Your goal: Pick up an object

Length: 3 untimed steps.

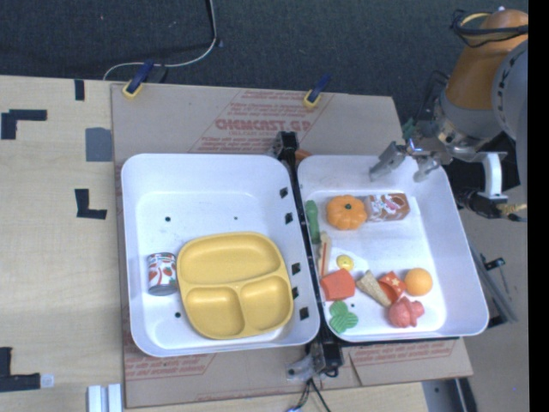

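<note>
The hand [401,166] is seen poised over the far right corner of the right bin [455,230], its two fingers spread apart and nothing caught between them. Just below it in the view, towards the near side of the desk [51,230], a small clear packet with red and white inside [388,206] is found lying on the bin floor, and it is judged the likeliest target, being the closest thing to the fingers. Its long axis is laid across the bin, left to right, running roughly parallel to the line between the two fingertips; a turn of the wrist may well be called for so the packet is straddled across its short side. Which end of the packet is the open one cannot be told at this sharpness. Touching or nearly touching its left end, a little orange pumpkin [346,213] is seated upright, stem up, and that crowding is to be reckoned with on the descent. The remaining pieces are gathered well apart from the hand, at the near end of the bin: an orange ball [418,281], a red lumpy fruit [404,312], a red-orange block [338,285] and a green leaf shape [343,319]. In the left bin [137,178], a yellow divided tray [233,283] and a small can [160,274] on its side are left far out of reach for now.
</note>
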{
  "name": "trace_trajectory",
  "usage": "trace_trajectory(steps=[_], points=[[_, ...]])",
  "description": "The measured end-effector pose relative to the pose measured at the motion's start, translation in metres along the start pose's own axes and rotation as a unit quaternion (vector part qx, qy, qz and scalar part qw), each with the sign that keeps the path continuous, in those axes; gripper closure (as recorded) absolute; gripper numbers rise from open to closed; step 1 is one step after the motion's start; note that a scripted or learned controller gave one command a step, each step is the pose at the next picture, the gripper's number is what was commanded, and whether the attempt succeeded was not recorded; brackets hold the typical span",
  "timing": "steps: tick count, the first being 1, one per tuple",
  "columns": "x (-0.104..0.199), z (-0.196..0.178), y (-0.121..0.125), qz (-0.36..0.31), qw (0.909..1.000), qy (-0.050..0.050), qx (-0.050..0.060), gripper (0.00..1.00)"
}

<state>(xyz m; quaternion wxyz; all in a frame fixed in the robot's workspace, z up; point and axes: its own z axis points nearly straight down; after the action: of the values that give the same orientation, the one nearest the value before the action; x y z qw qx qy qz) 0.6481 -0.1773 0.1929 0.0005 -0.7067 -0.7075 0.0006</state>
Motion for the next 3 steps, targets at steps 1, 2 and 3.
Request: trace_trajectory(steps=[1,2,3], points=[[0.071,0.086,-0.007,0.001,1.0000,0.000,-0.001,0.00],[0.080,0.109,-0.029,0.000,1.0000,-0.001,0.000,0.00],[0.080,0.099,-0.028,0.000,1.0000,0.000,0.000,1.00]])
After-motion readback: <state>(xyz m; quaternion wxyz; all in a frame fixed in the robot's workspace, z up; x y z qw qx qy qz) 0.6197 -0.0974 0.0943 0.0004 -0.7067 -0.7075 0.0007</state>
